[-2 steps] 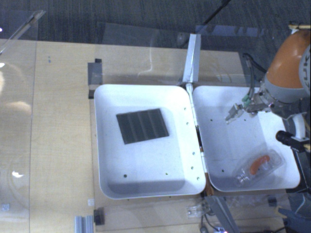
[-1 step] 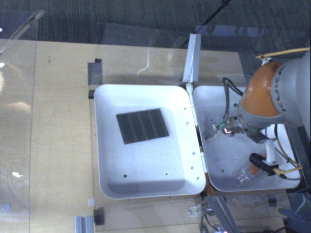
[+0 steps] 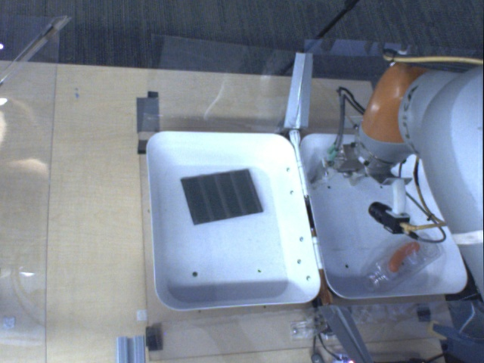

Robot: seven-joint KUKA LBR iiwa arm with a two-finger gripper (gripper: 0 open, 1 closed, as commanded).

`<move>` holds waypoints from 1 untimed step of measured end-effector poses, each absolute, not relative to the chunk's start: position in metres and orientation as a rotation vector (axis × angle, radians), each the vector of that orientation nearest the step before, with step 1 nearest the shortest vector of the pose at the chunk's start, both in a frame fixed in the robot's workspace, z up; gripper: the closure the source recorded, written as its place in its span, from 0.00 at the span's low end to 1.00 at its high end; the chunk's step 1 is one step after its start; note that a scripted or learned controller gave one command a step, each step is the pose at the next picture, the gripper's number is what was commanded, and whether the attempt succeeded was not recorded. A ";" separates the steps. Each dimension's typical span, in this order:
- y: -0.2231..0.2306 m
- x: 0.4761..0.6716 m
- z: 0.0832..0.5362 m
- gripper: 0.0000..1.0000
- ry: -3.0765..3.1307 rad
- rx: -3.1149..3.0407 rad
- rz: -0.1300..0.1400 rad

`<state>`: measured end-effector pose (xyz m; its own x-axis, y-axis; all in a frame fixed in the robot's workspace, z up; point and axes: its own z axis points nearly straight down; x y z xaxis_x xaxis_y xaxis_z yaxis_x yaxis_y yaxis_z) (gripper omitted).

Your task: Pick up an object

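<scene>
My gripper (image 3: 342,162) is at the upper left of the right bin (image 3: 340,274), honestly can't tell if my jaws are open. Clear plastic thing with orange inside (image 3: 399,261) lower right, dark ribbed mat (image 3: 221,195) over in the left bin (image 3: 170,271).

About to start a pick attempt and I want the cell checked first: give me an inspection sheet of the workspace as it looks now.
Surface: pale wooden bench bearing two white bins side by side, the left bin and the right bin.
Job's things: dark ribbed pad lying flat in the left bin; clear plastic item with an orange piece inside, in the right bin near the view's lower right corner.
Clutter: nothing seen.
Grippers: gripper over the far left part of the right bin, apart from both things.
Cables: thin black wire looping by the wrist; yellow cable along the arm's top.
Surroundings: dark carpet beyond the bench; clear panel at left.
</scene>
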<state>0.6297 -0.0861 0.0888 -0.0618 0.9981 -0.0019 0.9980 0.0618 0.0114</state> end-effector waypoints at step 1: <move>-0.142 0.634 0.146 0.00 2.451 1.955 0.004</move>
